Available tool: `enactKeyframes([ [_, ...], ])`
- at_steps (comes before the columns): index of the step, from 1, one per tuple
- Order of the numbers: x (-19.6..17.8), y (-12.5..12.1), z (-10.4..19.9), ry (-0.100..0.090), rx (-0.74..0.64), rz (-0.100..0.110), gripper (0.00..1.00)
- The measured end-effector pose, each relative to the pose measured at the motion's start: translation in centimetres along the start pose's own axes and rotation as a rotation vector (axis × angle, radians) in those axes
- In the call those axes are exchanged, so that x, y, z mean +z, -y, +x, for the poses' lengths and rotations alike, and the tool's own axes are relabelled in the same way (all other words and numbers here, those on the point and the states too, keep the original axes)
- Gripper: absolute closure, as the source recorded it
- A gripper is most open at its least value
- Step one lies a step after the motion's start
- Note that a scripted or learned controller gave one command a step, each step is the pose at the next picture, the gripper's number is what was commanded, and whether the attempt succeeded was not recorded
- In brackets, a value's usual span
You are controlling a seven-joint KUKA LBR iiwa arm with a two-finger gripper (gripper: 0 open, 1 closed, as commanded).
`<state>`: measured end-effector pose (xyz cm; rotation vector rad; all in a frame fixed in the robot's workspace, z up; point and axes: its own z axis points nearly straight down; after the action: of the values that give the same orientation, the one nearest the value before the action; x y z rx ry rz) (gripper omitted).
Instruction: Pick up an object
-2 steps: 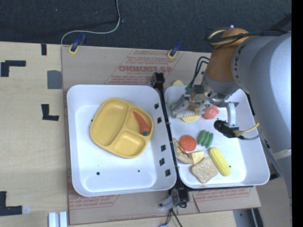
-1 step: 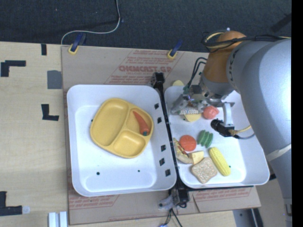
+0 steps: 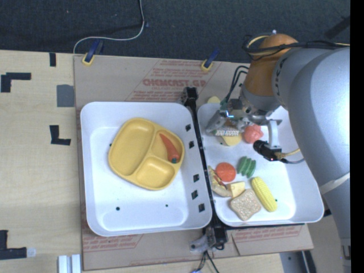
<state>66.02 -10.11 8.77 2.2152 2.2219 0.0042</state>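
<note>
One corn cob [image 3: 263,194], one tomato [image 3: 226,172] (right bin [image 3: 304,195]); one carrot [image 3: 170,147].

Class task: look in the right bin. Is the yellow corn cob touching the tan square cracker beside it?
Touching. In the camera view the yellow corn cob lies against the right edge of the tan square cracker, with no white floor of the right bin showing between them.

Dark carpet [image 3: 68,10] running behind the light wood bench [image 3: 34,169]; cardboard sheet [image 3: 165,78] lying clamped on it, black tape marks [image 3: 57,134] showing at left.
</note>
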Motion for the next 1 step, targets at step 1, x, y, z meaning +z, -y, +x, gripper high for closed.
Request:
enactKeyframes([
  [1, 0.12, -0.91, 0.27, 0.001, 0.001, 0.003, 0.0],
])
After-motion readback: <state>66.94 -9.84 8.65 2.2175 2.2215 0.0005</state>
